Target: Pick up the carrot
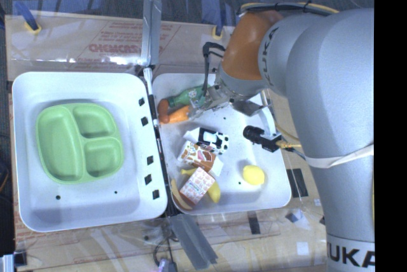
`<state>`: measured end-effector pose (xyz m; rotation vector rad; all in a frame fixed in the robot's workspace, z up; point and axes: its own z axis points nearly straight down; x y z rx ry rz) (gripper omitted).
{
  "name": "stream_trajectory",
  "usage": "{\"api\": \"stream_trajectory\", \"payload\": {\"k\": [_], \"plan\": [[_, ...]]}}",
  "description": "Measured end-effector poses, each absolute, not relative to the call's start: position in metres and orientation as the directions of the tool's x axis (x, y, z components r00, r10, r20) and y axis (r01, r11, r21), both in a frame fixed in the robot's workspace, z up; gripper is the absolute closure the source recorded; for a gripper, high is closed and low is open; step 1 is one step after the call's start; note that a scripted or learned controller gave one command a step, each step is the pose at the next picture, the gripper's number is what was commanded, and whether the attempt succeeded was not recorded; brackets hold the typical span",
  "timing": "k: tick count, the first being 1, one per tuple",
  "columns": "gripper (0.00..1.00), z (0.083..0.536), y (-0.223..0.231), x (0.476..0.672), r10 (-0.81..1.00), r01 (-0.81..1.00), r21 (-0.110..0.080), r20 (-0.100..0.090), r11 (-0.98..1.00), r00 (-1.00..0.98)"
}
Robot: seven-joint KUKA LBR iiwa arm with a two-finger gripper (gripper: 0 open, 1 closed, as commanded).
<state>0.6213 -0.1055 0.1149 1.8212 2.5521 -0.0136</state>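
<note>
One carrot (175,115), seemingly beside pincer (205,101)

Thing: carrot (174,114)
Look: short, orange, with a darker reddish-brown blunt end on its left
Pose: lies on its side, roughly level across the view, its right end tilted slightly upward
Place: upper left corner of the right-hand white bin, close to the bin's left wall
Contact: rests on the bin floor, just below a green item
</note>
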Motion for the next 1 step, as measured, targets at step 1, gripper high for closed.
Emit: {"api": "stream_trajectory", "payload": {"k": [1], "plan": [[0.00, 0.1148, -0.1052, 0.6213, 0.945, 0.945, -0.004, -0.010, 0.326, -0.326]]}}
